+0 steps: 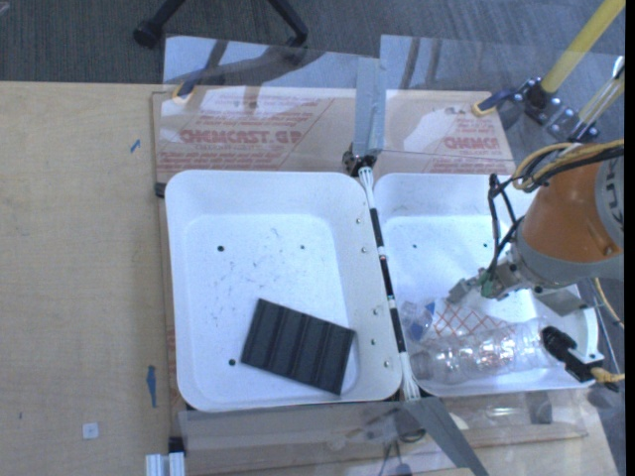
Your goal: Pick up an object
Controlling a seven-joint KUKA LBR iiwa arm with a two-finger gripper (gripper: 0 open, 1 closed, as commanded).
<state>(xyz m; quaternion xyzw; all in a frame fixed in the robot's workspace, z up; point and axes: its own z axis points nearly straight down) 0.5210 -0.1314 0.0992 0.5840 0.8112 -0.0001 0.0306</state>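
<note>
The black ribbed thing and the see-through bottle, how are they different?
The black ribbed panel is dark, flat and solid; the clear plastic bottle is see-through and rounded. The panel lies in the left bin, the bottle in the right bin. The panel lies apart from the arm; the bottle lies just under the gripper. Both lie down near their bins' front edges.

Two bins side by side on bench (69, 266); left bin (189, 206) holding a ribbed panel (298, 345) at its near right part, lying flat and slanted; right bin (427, 201) holding a bottle (476, 353) on its side along the near edge, with a mesh piece (466, 317) just behind it; arm (566, 226) over the right bin's right side.
</note>
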